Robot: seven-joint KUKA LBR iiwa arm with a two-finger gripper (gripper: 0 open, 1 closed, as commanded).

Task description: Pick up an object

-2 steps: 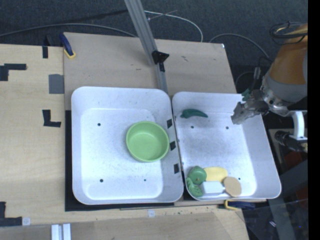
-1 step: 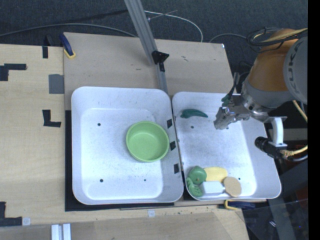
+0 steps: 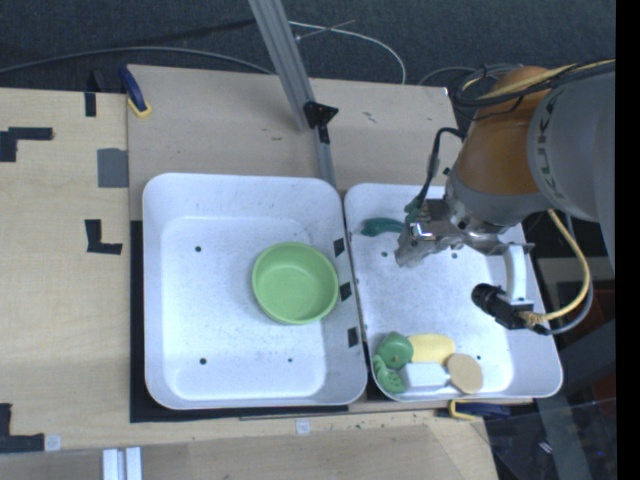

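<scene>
Arm (image 3: 530,158) hiding teal object (image 3: 380,228)

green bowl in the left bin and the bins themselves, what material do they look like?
Green bowl: probably plastic, one even pale green all over with a smooth, soft-sheen rim. Left bin and right bin: likely moulded plastic, white, with rounded corners and a faintly speckled matte floor. Painted metal can't be ruled out.

I see the light wooden table (image 3: 60,298) carrying two shallow white bins side by side, the left bin (image 3: 175,208) mid-frame and the right bin (image 3: 530,368) toward lower right, with black tape marks (image 3: 98,238) at the left.
</scene>
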